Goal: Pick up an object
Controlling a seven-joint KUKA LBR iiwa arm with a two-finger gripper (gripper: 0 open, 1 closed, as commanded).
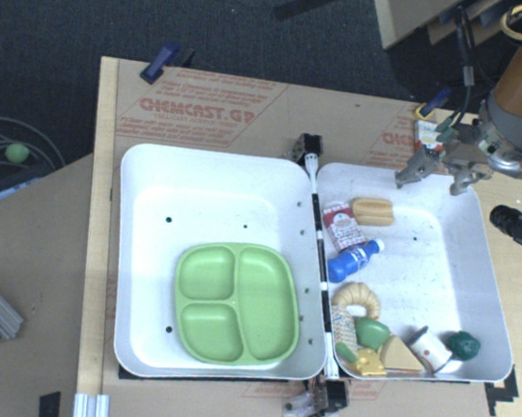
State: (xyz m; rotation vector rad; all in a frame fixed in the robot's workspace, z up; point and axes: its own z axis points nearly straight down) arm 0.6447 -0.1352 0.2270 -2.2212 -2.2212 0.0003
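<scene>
Nearest you, the left bin [144,236] holds a green divided plate [235,302]. The right bin [480,268] holds small objects, including a blue bottle [354,259]. Farthest, the end effector [438,175] hovers spread wide, holding nothing, above the bin's far rim.

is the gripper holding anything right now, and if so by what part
Nothing is held. The gripper hangs open over the far edge of the right bin, with only bare space between its fingers. The closest item, a tan block, lies apart from it.
</scene>
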